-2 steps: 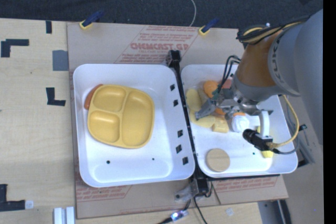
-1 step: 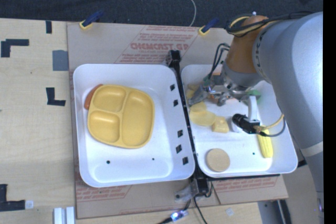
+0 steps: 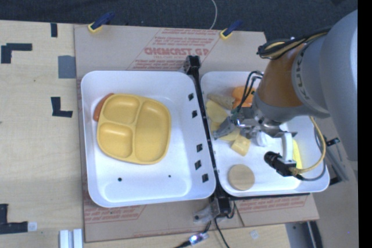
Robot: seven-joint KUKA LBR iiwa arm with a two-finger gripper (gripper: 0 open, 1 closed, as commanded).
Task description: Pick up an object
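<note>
Camera view: whether the gripper (image 3: 228, 126) is released or grasping cannot be told. It hangs low in the right bin (image 3: 314, 183), probably reaching for pale yellow blocks (image 3: 240, 145) clustered just beside it.

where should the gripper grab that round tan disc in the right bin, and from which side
Take the round tan disc across its rim, coming straight down from above. It seems to lie flat near the front wall of the right bin, so a side approach would probably meet that wall. Its outline is round, so any finger angle should work; spanning left to right likely keeps the fingers clear of the wall and of the yellow block behind it.
</note>
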